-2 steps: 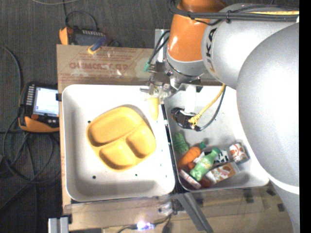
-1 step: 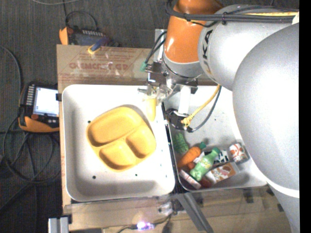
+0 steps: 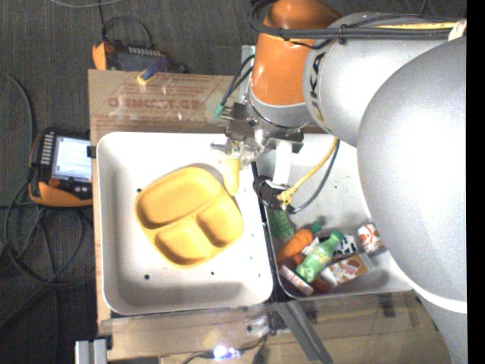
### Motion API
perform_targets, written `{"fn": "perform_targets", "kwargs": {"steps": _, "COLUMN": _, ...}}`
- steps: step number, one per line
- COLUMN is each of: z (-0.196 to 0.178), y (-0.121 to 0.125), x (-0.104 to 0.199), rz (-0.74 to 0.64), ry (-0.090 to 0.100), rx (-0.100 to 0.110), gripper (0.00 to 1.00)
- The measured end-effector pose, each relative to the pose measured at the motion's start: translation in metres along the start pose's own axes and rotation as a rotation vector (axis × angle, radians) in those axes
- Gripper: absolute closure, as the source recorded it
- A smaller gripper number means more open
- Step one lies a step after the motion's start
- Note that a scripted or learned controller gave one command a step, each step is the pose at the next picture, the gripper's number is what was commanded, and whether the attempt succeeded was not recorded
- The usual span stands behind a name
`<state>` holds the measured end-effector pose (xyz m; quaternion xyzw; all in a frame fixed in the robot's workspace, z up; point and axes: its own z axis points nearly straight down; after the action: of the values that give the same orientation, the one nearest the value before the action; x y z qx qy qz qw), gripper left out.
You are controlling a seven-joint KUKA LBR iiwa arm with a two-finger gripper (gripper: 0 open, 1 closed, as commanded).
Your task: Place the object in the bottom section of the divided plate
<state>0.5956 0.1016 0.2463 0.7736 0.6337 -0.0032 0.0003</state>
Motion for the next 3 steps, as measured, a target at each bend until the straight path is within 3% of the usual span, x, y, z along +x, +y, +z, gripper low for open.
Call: {"fn": "perform_targets", "kwargs": {"steps": 3, "z": -0.0120, "y": 0.0013, "x": -0.0048, "rz": 0.049, "ry": 0.002, "rx": 0.006, "gripper": 1.00}}
